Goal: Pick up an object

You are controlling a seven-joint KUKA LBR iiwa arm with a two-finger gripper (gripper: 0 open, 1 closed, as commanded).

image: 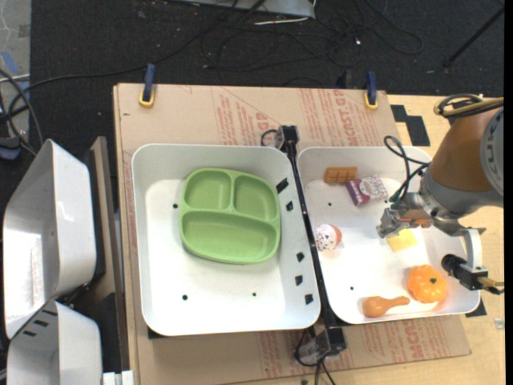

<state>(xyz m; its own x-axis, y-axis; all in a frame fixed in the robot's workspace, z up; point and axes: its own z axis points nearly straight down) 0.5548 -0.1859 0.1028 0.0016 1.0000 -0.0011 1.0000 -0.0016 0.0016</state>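
A green divided plate (231, 216) is seen in the left bin (152, 239). In the right bin (353, 303) are found a white-and-pink ball (327, 237), an orange block (340, 174), a purple packet (367, 189), a yellow block (402, 240), an orange gourd (384, 304) and a small pumpkin (426, 284). The gripper (390, 224) is lowered just beside the yellow block; its state cannot be told.

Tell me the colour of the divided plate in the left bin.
Light green, plain; the divided plate shows clearly in the camera view.

One fixed camera looked down at a slant, took in both shallow white plastic bins (152, 239) whole, grey arm (469, 167) entered at right
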